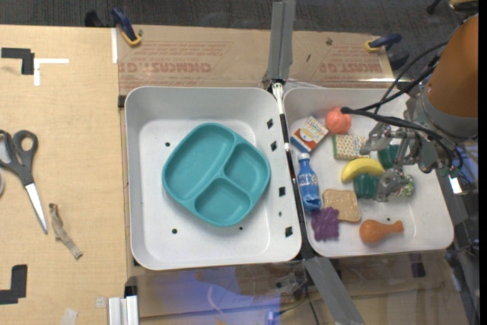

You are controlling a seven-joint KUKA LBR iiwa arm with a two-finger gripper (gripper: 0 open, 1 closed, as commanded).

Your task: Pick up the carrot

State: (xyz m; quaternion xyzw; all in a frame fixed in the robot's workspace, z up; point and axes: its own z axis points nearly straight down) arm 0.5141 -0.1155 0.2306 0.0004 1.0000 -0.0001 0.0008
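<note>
The hand [396, 164] hangs over the right bin [434, 236], near its right side, just above a green toy [367, 185] and beside a banana [358, 168]; whether its fingers are open or closed I cannot tell, as cables and metal parts blur together there. No toy can be seen between the fingers. The carrot [338, 120], a round orange-red piece, lies near the top of the same bin, apart from the hand, up and to its left. Just left of the carrot is a small carton [310, 133], and below it a cracker [346, 146]. A blue bottle [307, 182] lies along the bin's left wall, with a slice of bread [342, 204], purple grapes [325, 224] and an orange drumstick [378, 230] toward the near edge. The left bin [144, 186] holds a teal divided plate [216, 173]. Scissors [24, 171] lie on the counter [61, 118] at far left.
</note>
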